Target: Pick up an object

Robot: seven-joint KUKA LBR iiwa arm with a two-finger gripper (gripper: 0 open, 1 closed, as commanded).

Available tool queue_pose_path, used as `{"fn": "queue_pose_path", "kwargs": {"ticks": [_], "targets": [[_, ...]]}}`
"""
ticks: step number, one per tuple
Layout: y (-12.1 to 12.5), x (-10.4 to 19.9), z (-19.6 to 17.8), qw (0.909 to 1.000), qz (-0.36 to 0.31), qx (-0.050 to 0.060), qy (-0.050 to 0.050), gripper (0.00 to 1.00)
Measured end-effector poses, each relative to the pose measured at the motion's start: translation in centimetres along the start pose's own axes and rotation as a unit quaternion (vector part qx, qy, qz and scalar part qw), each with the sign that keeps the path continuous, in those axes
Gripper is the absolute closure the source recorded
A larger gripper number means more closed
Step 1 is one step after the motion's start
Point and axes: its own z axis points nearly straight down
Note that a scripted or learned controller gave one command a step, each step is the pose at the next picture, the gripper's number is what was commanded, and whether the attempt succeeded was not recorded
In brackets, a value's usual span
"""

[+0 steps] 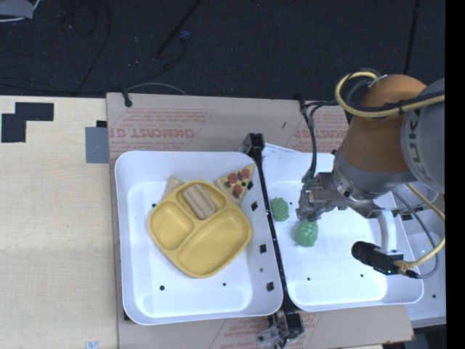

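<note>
Hiding its claw [311, 211] (blurred) over green toy [306, 233].

Red print runs along the cardboard sheet [190, 124] under the bins; seen upside down, it seems to read "CHEMCAST GP". More red lettering shows on the cardboard's near edge, too small to read. Partial letters "KU" mark the grey arm [429, 140].
</note>
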Motion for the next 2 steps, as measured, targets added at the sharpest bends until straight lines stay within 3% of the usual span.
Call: {"fn": "queue_pose_path", "kwargs": {"ticks": [2], "targets": [[0.4,10.7,-0.1,1.0,0.0,0.0,0.0,1.0]]}}
